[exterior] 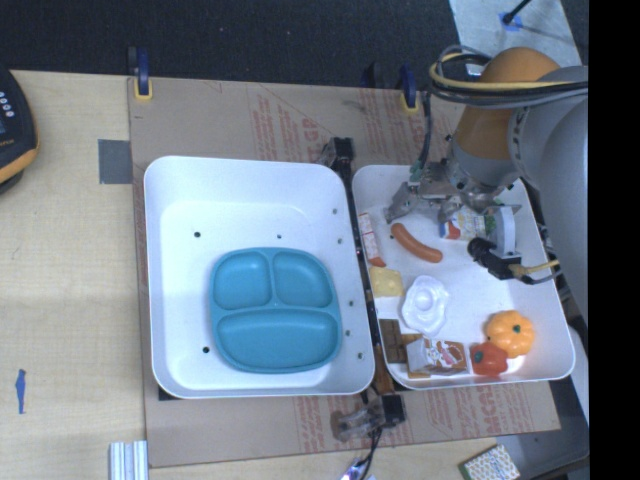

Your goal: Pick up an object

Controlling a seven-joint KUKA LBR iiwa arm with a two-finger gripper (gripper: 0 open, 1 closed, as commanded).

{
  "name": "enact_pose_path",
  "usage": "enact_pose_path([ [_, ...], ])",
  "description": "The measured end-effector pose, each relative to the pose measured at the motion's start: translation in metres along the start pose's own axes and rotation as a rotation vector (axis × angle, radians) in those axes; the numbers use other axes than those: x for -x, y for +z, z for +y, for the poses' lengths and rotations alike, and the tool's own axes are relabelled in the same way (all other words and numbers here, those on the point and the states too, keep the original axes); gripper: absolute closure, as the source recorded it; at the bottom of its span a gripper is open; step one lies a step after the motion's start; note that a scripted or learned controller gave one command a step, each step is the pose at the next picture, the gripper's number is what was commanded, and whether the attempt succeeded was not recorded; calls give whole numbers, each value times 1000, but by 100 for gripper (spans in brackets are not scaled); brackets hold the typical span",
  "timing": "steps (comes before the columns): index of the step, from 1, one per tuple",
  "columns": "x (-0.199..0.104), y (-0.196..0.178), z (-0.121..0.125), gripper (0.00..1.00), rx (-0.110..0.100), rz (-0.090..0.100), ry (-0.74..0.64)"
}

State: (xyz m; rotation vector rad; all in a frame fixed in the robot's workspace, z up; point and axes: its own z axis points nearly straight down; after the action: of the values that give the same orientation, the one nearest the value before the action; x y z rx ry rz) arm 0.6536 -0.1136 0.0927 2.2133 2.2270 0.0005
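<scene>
Arm comes in from the right, orange band above the wrist, gripper [432,200] down over the far end of the right bin [556,368]. Metal linkage and cables crowd the wrist, so I cannot tell how the claw stands or whether it grips or touches anything.

Closest item: hot dog [415,242], lying on the bin floor just below the gripper, angled, apparently apart from it. Red-and-white packet [456,228] sits just right of the hot dog, partly under the wrist hardware.

Rest of right bin:
- yellow block [387,283] against the left wall
- white fried egg toy [425,303] mid-bin
- small orange pumpkin [509,332] near the right wall
- red pepper [488,359] just beside the pumpkin
- printed card [444,356] at the near edge

Left bin [165,183] holds a blue divided plate [275,308], flat, well apart from the arm.
</scene>
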Motion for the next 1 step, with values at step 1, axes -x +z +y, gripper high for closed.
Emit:
enact_pose_path([
  [1, -10, 2, -94, 0, -13, 2, 3],
])
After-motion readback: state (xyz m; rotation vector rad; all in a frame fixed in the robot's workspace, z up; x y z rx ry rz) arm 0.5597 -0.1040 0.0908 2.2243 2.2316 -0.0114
